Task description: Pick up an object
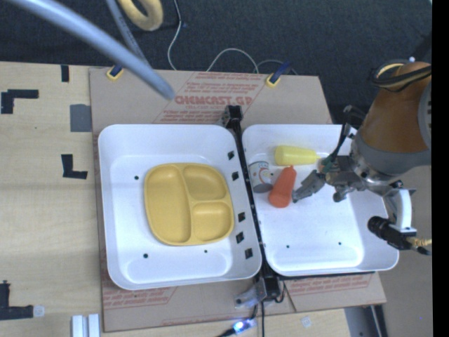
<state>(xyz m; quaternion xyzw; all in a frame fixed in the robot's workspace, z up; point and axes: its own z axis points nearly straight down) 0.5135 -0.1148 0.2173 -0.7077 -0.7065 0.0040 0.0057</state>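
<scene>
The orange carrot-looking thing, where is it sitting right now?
The orange piece lies in the right bin, near its left wall, just below the yellow piece and left of the gripper.

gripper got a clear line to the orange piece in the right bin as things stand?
Probably yes. The gripper hangs in the right bin just right of the orange piece, with bare bin floor between them. The yellow piece lies close behind it and may crowd a finger.

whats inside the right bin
The right bin holds a yellow piece, an orange piece and a small round grey item. The gripper covers part of the floor, hiding anything beneath.
</scene>
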